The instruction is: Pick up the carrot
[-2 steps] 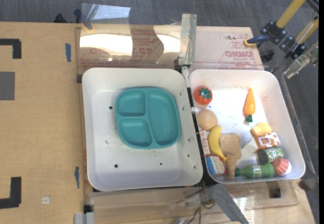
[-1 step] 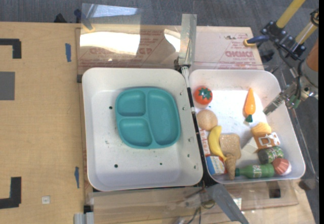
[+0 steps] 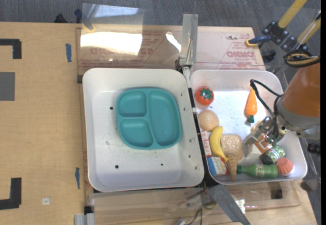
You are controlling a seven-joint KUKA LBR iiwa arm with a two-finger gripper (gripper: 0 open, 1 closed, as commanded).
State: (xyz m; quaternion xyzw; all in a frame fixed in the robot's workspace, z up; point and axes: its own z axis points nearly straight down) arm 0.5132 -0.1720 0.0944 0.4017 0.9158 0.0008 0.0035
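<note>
Pincer (image 3: 261, 135) hovers low in the right bin (image 3: 232, 79); I cannot tell its state. Carrot (image 3: 251, 102) lies free just beyond it, ungrasped.

Colours and patterns, bench and bins

The two bins, left (image 3: 97, 132) and right (image 3: 229, 79), are white, the left one marked with small dark specks. The divided tray (image 3: 149, 118) is teal. In the right bin: the carrot (image 3: 251, 102) is orange with a green end; the tomato (image 3: 204, 95) is red with a green top; the banana (image 3: 217, 142) is yellow; the bottle (image 3: 258, 170) is green with a pale label; the round item (image 3: 208, 119) is beige. The arm (image 3: 305, 94) shows its orange band above a grey section. The bench surface (image 3: 38, 117) is tan cardboard with black corner marks and blue tape strips.
</note>
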